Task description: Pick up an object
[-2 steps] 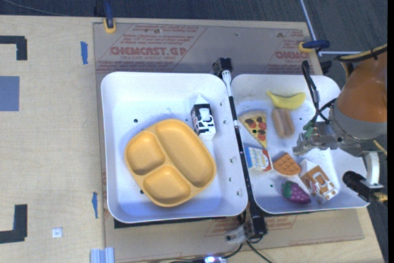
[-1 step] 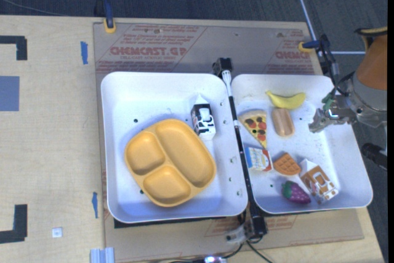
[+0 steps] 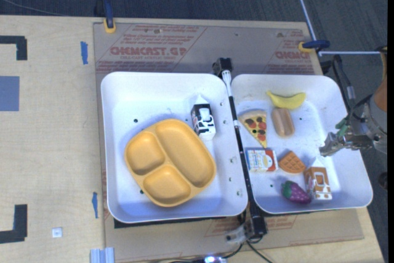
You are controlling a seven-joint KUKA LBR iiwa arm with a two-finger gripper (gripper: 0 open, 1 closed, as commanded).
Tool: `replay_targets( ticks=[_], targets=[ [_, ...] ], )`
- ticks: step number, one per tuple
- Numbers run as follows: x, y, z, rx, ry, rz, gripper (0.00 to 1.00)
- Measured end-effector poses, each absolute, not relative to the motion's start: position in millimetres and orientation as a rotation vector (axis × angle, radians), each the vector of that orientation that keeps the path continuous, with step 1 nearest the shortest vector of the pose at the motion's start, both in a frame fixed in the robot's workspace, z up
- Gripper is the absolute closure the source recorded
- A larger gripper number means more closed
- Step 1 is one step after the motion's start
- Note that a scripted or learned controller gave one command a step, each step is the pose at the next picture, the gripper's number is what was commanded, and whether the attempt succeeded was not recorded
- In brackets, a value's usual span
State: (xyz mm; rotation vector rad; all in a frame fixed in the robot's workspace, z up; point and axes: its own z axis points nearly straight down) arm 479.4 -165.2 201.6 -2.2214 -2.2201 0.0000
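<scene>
The right bin (image 3: 345, 101) holds several toy foods: a yellow banana (image 3: 287, 98), a hot dog (image 3: 282, 122), a pizza slice (image 3: 255, 125), a red-and-white carton (image 3: 260, 160), an orange waffle piece (image 3: 292, 162), purple grapes (image 3: 296, 192) and an orange-and-white carton (image 3: 318, 183). My gripper (image 3: 331, 145) hangs over the right side of this bin, just above and right of the orange-and-white carton. Nothing visible is held in it.
The left bin (image 3: 123, 95) carries a yellow divided plate (image 3: 169, 162) and a small black-and-white carton (image 3: 203, 120) near the divider. A black clamp (image 3: 223, 66) sits where the bins meet at the back. Cables run along the right.
</scene>
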Motion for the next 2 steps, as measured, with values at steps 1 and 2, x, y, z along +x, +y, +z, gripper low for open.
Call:
replay_targets(
  ticks=[1, 2],
  targets=[
    [479.6, -97, 137, -2.220, -2.222, -0.001, 1.00],
    [549.4, -94, 159, -2.221, -2.223, -0.002, 1.00]
  ],
)
